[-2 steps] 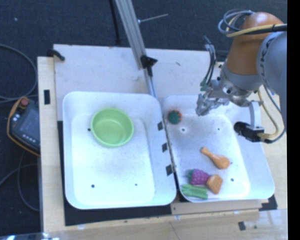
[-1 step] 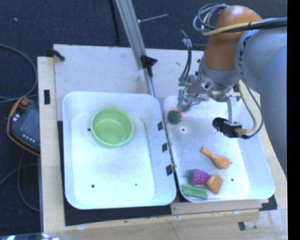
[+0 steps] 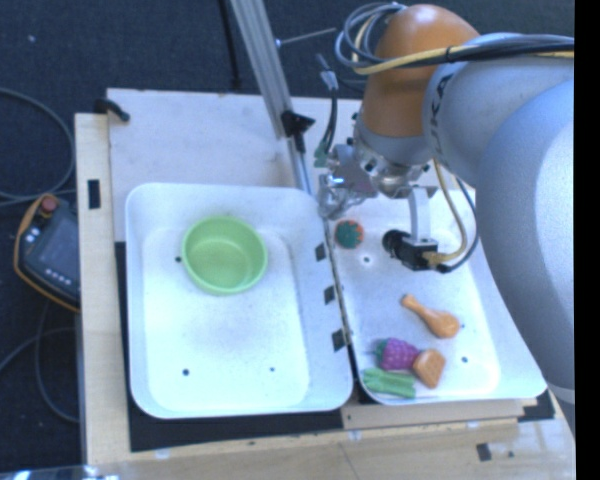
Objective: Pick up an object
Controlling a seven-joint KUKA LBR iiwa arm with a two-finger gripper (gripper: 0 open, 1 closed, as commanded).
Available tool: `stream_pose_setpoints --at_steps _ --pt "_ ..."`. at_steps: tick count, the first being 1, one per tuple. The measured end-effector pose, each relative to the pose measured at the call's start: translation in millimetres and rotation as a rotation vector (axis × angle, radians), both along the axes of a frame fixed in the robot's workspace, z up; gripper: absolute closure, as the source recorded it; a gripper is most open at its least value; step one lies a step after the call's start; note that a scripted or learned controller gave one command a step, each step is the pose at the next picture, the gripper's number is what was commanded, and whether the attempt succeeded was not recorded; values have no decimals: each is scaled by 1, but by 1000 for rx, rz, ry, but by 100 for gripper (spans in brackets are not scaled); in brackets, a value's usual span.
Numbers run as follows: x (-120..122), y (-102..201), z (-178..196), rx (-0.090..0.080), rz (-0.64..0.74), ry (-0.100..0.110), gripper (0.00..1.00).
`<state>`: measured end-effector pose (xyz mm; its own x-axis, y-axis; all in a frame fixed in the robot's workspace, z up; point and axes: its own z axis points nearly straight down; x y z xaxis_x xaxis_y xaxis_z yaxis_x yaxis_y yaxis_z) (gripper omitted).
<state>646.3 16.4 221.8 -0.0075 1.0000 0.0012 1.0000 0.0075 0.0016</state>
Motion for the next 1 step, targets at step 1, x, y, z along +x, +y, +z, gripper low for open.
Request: stream_pose_setpoints --at_steps 1 --pt "13 49 18 1 0 -2 100"
